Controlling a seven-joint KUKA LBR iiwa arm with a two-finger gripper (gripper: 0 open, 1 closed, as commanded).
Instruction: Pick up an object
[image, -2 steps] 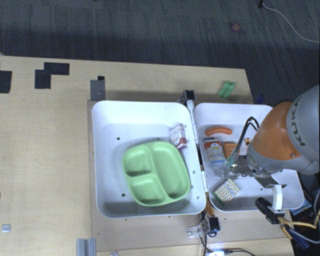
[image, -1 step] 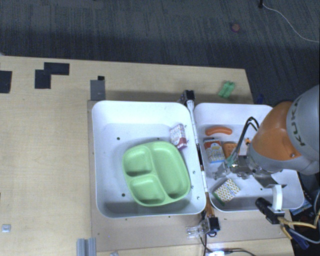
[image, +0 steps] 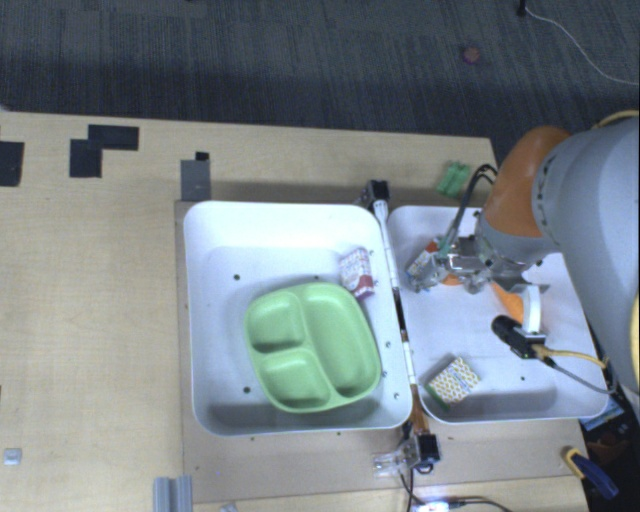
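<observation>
You see a pale green divided plate (image: 312, 346) in the white left bin (image: 215, 310), a yellow speckled block (image: 453, 380) in the white right bin (image: 570, 330).

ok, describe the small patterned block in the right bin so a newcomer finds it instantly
Start at the right bin. Look at its lower left, near the front wall: the block lies there tilted, apart from the arm. It alone has pale speckled faces; the orange object lies farther back.

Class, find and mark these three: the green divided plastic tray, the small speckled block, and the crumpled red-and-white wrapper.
Green divided plastic tray (image: 340, 340): camera view, its largest compartment.
Small speckled block (image: 453, 380): camera view, its top face.
Crumpled red-and-white wrapper (image: 356, 270): camera view, its white middle.
</observation>
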